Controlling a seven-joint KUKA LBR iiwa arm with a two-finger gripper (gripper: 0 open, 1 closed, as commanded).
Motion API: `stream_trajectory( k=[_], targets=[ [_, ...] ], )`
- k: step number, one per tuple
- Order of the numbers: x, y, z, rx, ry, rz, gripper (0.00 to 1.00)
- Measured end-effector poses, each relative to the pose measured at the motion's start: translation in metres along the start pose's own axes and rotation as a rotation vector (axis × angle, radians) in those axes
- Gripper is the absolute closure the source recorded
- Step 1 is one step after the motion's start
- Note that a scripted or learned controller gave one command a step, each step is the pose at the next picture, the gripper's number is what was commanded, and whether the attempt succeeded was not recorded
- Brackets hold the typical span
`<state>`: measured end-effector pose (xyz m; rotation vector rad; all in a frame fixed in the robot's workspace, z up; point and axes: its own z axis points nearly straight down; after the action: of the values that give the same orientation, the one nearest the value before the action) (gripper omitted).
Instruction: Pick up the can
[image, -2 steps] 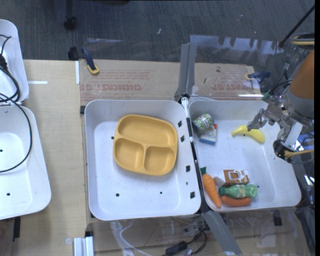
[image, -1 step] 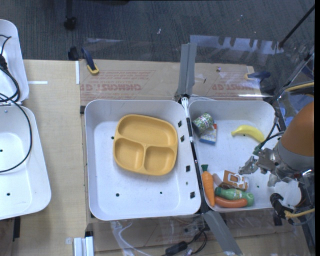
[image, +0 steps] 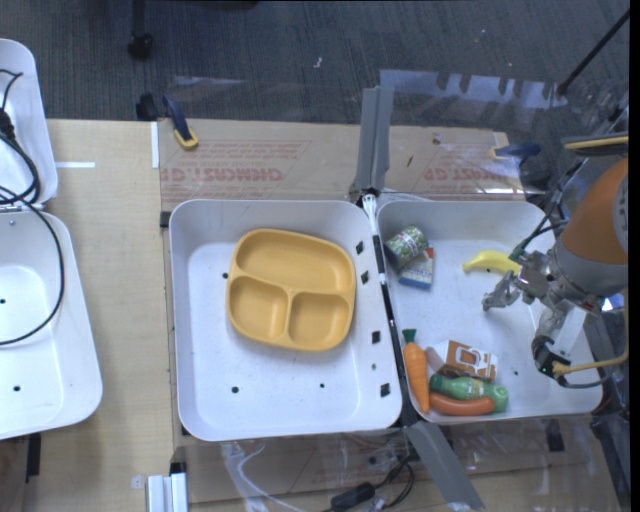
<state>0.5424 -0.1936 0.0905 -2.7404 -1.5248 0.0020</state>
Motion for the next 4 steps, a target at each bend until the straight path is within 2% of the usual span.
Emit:
stream_trajectory(
  k=[1, 2, 3, 4],
  targets=[
    [0.089, 0.010, -0.086, -0.005, -0.004, -0.199, 0.00],
    [0.061, -0.048, -0.008, 0.000, -0.004, -0.244, 0.00],
    [-0.010, -0.006, -0.032, -0.004, -0.004, -0.164, 0.00],
    [0.056, -0.016, -0.080, -0.003, -0.004, 0.002, 0.00]
  ],
)
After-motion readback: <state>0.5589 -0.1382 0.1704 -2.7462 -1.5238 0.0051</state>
